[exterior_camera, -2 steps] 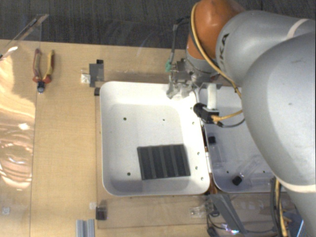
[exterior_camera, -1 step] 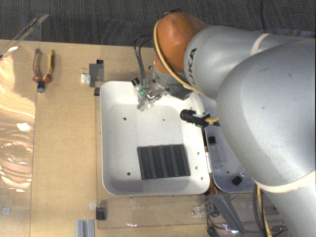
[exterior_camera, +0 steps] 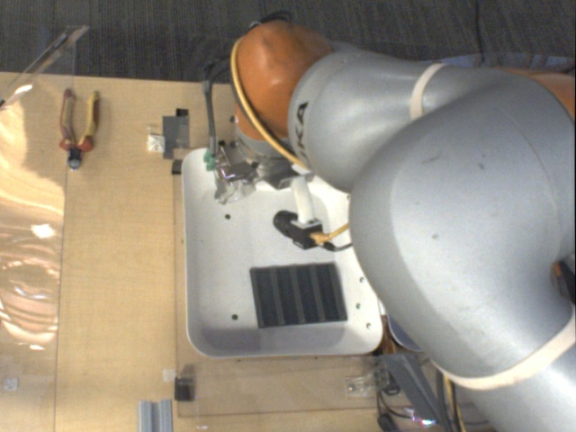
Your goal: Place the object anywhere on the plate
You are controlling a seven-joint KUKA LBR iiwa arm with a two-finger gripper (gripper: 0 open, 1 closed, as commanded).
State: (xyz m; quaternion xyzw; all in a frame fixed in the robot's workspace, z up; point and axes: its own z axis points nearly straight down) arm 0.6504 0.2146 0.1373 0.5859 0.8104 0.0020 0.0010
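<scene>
Camera view: gripper (exterior_camera: 227,185) sits low in the bin (exterior_camera: 211,277), grasp impossible to tell. Probably the pickup step; next, a carry to the slab (exterior_camera: 297,295) near it.

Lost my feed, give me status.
Gripper at bin's upper-left corner. Dark ribbed slab lies flat in bin, apart from gripper. Pliers outside on bench, no obstacle.

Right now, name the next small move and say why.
Probably swing the gripper toward the dark ribbed plate: the gripper hangs over the bin's upper left corner, well apart from the plate. I cannot tell whether it holds anything.
</scene>
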